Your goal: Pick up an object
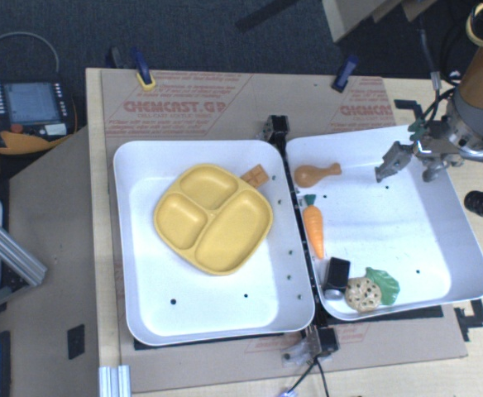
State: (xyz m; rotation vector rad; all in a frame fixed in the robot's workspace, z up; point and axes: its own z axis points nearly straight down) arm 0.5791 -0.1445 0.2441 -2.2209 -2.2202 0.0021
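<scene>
Two shallow white bins sit side by side on a cardboard-covered surface (pixel 225 98), seen from above at a slant. Inside the left bin (pixel 142 279) lies a yellow divided plate (pixel 213 218), tilted on a diagonal, with a small tan block (pixel 255 175) touching its upper right rim. Along the left wall of the right bin (pixel 440 255), from top to bottom, lie a tan toy drumstick (pixel 317 173), an orange carrot (pixel 313 231), a small black block (pixel 337 273), then a cracker (pixel 360 294) resting against a green leafy toy (pixel 384 284). Farther right, the claw (pixel 413 163) hovers over the bin's upper right area, well apart from these objects, its two fingers spread apart with nothing between them.
</scene>
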